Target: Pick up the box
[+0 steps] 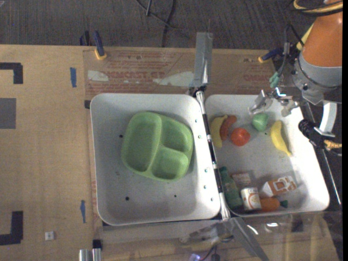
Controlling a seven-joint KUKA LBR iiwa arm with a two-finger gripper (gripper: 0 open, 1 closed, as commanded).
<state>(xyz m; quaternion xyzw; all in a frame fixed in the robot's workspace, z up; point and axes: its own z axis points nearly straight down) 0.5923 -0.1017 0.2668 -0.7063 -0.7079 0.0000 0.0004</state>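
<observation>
Metal pincer: the gripper (270,101) hangs over the far edge of the right bin (321,197); whether it is open or closed I cannot tell, and nothing is seen held in it.
Just below the pincer: a small green fruit-like piece (260,121), almost touching it.
Beside that: a red tomato-like piece (240,137), a yellow piece (217,130) with a red piece (228,124) against it, and a banana (279,136) toward the arm's side.
Task's thing: the box (250,198), orange and white, lies well away from the pincer at the near side of the same bin, beside a small carton (280,186), an orange piece (269,204) and a flat packet (241,178).
Step in hand, as I judge it: carry the pincer across the bin, clear of the fruit, and come straight down over the box with the jaws spanning its narrow sides.
Care: the crowding neighbours could be nudged or caught.
Far side: the left bin (103,162) holds a green divided plate (158,145).
Hard to make out: the pincer tips blur into cables, and the dark green object (230,189) by the divider is unclear.
</observation>
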